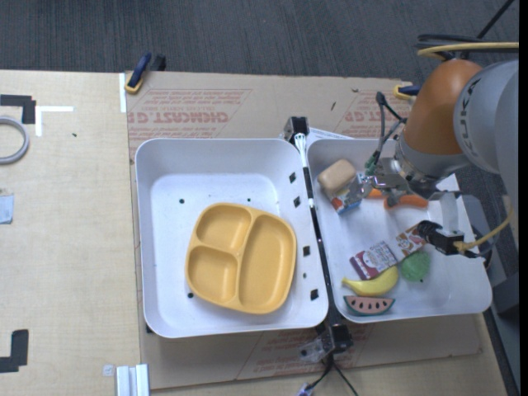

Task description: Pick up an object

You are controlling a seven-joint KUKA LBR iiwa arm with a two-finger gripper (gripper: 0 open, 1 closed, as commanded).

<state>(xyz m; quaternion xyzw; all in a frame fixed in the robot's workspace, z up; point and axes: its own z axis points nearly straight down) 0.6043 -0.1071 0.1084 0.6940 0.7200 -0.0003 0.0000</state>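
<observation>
Two shallow white bins are set side by side on a cardboard sheet point(247, 106) laid over the bench.

Left bin point(157, 221): one yellow divided plate point(241, 256), three compartments, lying flat slightly toward the near side.

Right bin point(462, 291): several small objects are held. A tan bread-like block point(336, 175) is placed at the far left, close to the dividing wall. A small blue-and-white item point(346, 204) is found just beside it, toward the near side. An orange carrot-like piece point(402, 198) is seen under the wrist, partly covered. A red-and-white packet point(381, 256) is laid near the middle, with a green object point(415, 266) just to its right. A banana point(371, 283) is touching the packet's near edge, and a watermelon slice point(368, 305) is set against the near wall, just below the banana.

Arm: entered from the right, orange band above the far part of the right bin. The gripper point(369, 185) is lowered between the tan block and the carrot-like piece; whether it is open or closed cannot be told, and nothing is seen gripped.

Elsewhere: a blue-and-yellow clamp point(139, 70) is fixed at the cardboard's far left corner.
</observation>
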